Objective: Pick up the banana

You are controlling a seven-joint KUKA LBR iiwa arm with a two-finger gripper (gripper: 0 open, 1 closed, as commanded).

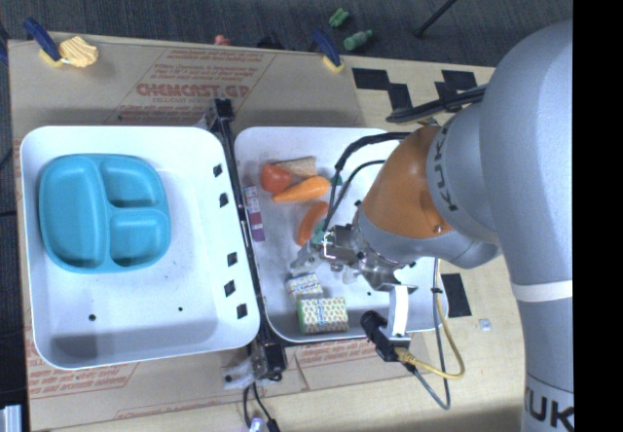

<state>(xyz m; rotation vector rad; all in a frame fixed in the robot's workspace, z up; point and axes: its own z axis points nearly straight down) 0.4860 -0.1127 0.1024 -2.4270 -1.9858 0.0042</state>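
My gripper hangs low over the middle of the right bin, with the orange wrist band and grey arm covering the bin's right half. Just left of the gripper lies a short orange piece. Further back are an orange carrot, a red-orange item and a tan piece behind it. What lies under the arm is hidden.
A white box and a green-patterned box sit at the right bin's front. A slim purple packet lies by its left wall. The left bin holds a blue compartment plate. Cables trail at the front.
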